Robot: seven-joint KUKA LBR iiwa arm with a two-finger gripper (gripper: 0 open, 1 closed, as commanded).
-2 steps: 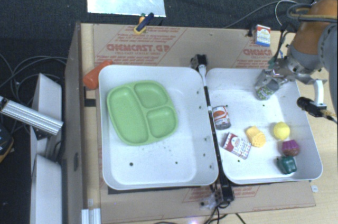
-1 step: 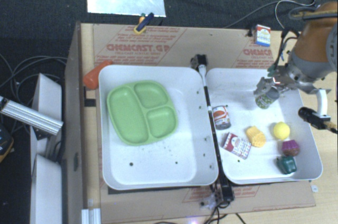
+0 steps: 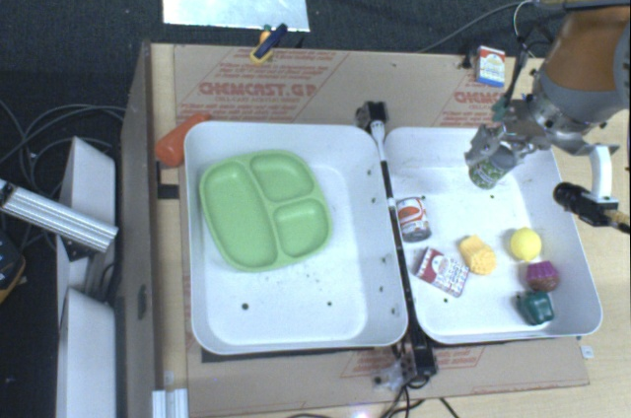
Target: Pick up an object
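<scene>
Hanging over the upper part of the right bin (image 3: 577, 239), the tool (image 3: 490, 162) sits at the end of the grey arm (image 3: 582, 61), which enters from the right of the camera view with its orange band high by the frame edge. A small greenish, can-like thing (image 3: 486, 174) shows at the tool's tip, but whether it is gripped or merely lies on the bin floor beneath cannot be told from this slanted look, and neither can the tool's opening.

Candidates for picking sit lower in the same bin, well apart from the tool: a red-labelled can (image 3: 411, 219) lying against the divider between the bins, a red and white packet (image 3: 441, 271) just below it, a yellow corn-like piece (image 3: 478, 255) beside that, a yellow ball (image 3: 525, 243), a purple lump (image 3: 541, 276) and a dark teal object (image 3: 536, 308) near the lower right corner. They lie loosely scattered rather than stacked, which probably leaves room for approach from above.

The left bin (image 3: 296, 317) carries a green divided plate (image 3: 264, 209), lying flat. An orange object (image 3: 174, 141) rests on the tabletop (image 3: 325, 81) just outside that bin's upper left corner, and a small carton (image 3: 490, 67) stands near the far right.
</scene>
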